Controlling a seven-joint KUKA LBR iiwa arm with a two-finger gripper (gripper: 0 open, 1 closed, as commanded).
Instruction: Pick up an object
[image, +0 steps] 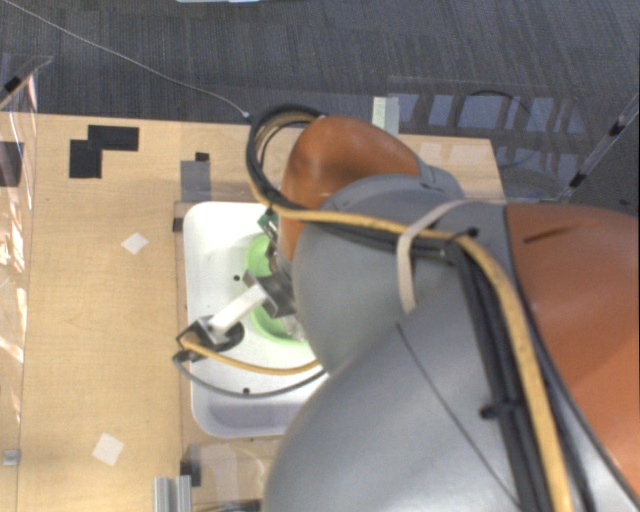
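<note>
Bulky grey arm (400, 330), orange band (335, 165), yellow-and-black cables (380, 218).

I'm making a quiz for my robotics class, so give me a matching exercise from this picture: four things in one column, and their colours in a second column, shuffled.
Things:
1. Shallow plastic bin
2. Rounded plastic object lying in the bin
3. Band on the large robot arm
4. L-shaped flat marker on the wooden bench

Colours:
A. Black
B. Green
C. White
D. Orange

Pairs: 1-C, 2-B, 3-D, 4-A
</note>
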